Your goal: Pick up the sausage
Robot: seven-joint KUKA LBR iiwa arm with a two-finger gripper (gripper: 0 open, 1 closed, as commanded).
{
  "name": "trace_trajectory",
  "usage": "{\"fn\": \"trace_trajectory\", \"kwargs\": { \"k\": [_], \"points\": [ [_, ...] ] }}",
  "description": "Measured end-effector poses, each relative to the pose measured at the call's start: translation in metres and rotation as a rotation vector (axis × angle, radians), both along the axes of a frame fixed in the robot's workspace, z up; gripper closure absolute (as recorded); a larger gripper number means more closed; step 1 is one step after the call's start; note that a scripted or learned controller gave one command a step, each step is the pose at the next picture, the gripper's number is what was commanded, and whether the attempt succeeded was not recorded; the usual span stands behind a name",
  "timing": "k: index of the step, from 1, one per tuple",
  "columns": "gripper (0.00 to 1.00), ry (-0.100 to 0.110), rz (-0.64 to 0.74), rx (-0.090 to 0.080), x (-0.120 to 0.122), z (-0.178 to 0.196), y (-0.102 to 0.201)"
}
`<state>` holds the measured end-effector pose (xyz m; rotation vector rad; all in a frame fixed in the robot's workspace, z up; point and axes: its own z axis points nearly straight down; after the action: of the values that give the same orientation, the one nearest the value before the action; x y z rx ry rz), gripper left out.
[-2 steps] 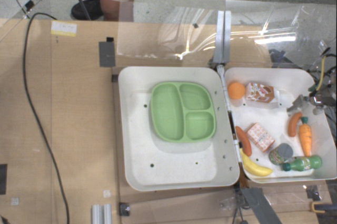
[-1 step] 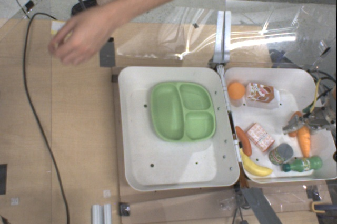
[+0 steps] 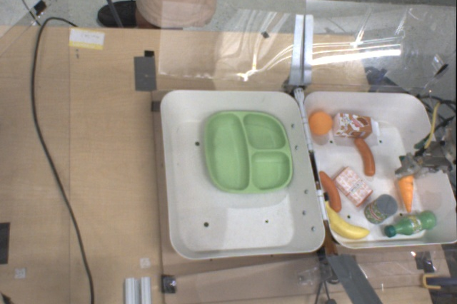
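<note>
Lying nearest the camera, in front of the pink carton [image 3: 353,185]: a banana [image 3: 346,226], curving along the right bin's [image 3: 371,98] front wall. Resting to the near right of the carton: a dark round can [image 3: 380,208] and a green bottle [image 3: 410,224] on its side, the bottle's far end running close to the frame edge.

Lying just left of the carton: a reddish sausage-like piece [image 3: 330,190]; hard to tell apart from the real target. Pointing toward the camera, right of the carton: a carrot [image 3: 405,192].

Lying just beyond the carton, slightly to its right: the sausage [image 3: 366,156], brownish-orange, free on the bin floor. Hovering well right of the carton, just above the carrot's top: the gripper [image 3: 421,165], a blurred grey mass with cables, cut off by the frame. Impossible telling whether spread or closed.

Sitting farther back from the carton: an orange [image 3: 320,123] and a printed packet [image 3: 353,125].

Lying well left of the carton: a green divided plate [image 3: 248,151] in the left bin [image 3: 235,242].
</note>
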<state>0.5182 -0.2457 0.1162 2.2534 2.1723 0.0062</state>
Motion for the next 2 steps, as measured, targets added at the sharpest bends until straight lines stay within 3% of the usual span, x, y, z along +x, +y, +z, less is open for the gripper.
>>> {"fn": "trace_trajectory", "kwargs": {
  "k": [1,2],
  "points": [
    [0.00,0.000,0.000,0.000,0.000,0.000,0.000],
    [0.00,0.006,-0.169,0.006,0.044,-0.025,0.048]
  ]
}}
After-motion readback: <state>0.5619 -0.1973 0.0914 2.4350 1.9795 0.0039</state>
